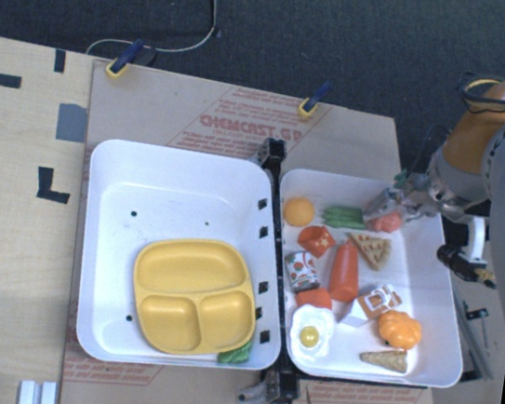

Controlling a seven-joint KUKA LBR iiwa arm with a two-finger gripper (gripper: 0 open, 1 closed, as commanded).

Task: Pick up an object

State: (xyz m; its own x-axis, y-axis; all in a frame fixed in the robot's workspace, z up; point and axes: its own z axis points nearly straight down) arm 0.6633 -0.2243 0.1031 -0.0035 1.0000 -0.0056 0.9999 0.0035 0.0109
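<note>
The gripper [391, 208] is down at the back of the right bin [449, 301], and there seems to be a pinkish-red toy [385, 223] at its tip, just beside the green piece [345, 217] that lies along the bin's far side. Whether that pink thing is actually caught between the fingers I cannot tell from here; the metal parts blur into it, and it could just as well be lying on the bin floor under them.

That is the main worry. If the grip is only on an edge, the toy could slip out as soon as the arm lifts, and drop back among the other play food. The bin is crowded: the waffle slice [373, 251] sits just in front of the gripper, the long red sausage [346, 271] a little nearer the middle, and the orange ball [299, 212] close to the divider. A finger coming down or closing here could nudge the waffle or the green piece instead of getting a clean hold. The gripper is also close to the bin's back wall, so a sideways move before rising could scrape the rim.

The arm [488, 137] comes in from beyond the right bin's far corner, the orange band high up and the wrist bent down and inward toward the bin, so the gripper points down at a slant rather than straight.

The left bin [124, 177] holds a yellow divided plate [193, 295], well apart from the gripper.
</note>
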